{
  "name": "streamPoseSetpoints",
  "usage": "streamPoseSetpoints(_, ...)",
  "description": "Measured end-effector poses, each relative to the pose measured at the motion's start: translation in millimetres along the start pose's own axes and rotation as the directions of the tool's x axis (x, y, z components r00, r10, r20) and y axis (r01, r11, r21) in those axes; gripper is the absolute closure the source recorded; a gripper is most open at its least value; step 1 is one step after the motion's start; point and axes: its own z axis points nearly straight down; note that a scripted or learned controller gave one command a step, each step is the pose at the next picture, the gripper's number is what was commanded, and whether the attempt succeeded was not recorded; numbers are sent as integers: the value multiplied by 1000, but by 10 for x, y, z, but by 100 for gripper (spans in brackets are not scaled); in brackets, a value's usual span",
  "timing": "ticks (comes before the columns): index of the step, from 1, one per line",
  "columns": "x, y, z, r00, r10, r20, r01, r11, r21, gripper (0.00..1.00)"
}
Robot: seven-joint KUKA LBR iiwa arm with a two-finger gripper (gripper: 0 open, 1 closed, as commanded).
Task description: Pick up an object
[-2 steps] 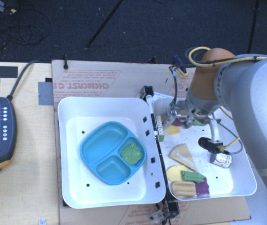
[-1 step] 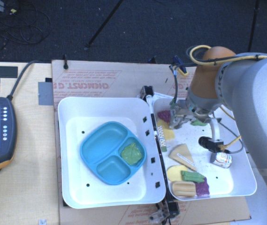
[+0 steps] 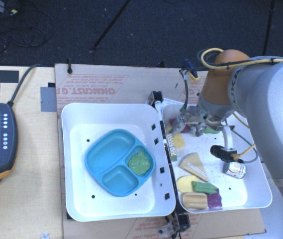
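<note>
Reaching in from the right, the hand is lowered into the right bin beside a yellow block; its state cannot be told. A green piece is seen in the blue tray.

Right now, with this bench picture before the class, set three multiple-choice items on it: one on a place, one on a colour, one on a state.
1. Where does the green leafy piece lie?
A. In a compartment of the divided tray
B. On the bare floor of the right bin
C. On the bench beside the bins

2. What colour is the divided tray?
A. Red
B. Blue
C. Black

3. Where is the gripper?
A. Over the left bin
B. Over the handheld screen
C. Over the right bin, above the food pieces

Answers: 1 A, the leafy piece sits inside the tray's right-hand compartment. 2 B, the tray is light blue against the white bin. 3 C, the arm reaches in from the right and ends above the right bin.
</note>
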Motion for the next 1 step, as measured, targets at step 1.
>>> streamPoseSetpoints(1, 37, 8, 64, 1000, -2, -4, 2, 1000, -3, 0)
